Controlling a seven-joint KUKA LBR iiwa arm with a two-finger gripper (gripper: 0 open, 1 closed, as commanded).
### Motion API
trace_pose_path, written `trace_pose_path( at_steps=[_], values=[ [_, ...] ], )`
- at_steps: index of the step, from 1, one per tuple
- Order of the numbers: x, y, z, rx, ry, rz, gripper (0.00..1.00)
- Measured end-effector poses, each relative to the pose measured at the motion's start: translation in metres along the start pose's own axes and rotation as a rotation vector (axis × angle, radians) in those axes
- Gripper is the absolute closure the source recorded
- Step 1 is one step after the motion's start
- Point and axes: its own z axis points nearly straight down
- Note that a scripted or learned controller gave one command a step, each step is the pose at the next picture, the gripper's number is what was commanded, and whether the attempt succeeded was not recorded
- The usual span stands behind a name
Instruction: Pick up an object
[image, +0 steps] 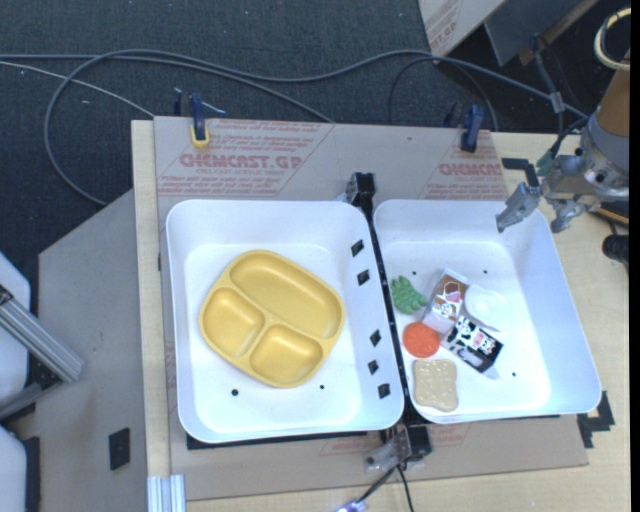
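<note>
- Yellow plastic: a three-part tray (272, 317) lying flat in the left bin (190, 240), near its middle, tilted a little so its long side runs from 10 toward 4 o'clock.
- White and shallow, that left bin; edge to edge with the right bin (560, 330), a black divider strip (372, 300) between the two.
- Brown board (250, 150) under both bins, red lettering on it, clamped at 12 o'clock by a blue-and-yellow clamp (198, 117) on the left and a blue clamp (471, 126) on the right.
- Green toy piece (406, 295) in the right bin, close to the divider, at about 9 o'clock of that bin.
- Orange-red round piece (421, 340) just below the green one, touching or nearly touching its neighbours.
- Beige flat piece (436, 385) at 6 o'clock of the cluster, near the bin's front wall.
- Brown-and-white packet (449, 294) at the cluster's 12 o'clock, beside the green piece.
- Black-and-white carton (474, 345) at 4 o'clock of the orange piece, lying tilted.
- Pale white item (488, 303) at 2 o'clock of the cluster, hard to tell apart from the bin floor.
- Grey gripper (534, 209) above the right bin's 1 o'clock corner, well apart from the cluster; jaws spread wide, nothing between them.
- Black cables (100, 70) looping over the dark floor at 11 o'clock, beyond the bench.
</note>
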Motion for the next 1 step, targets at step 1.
trace_pose_path(
  at_steps=[1],
  values=[
    [0.0006,0.0027,-0.0082,-0.014,-0.003,-0.003,0.0]
  ],
)
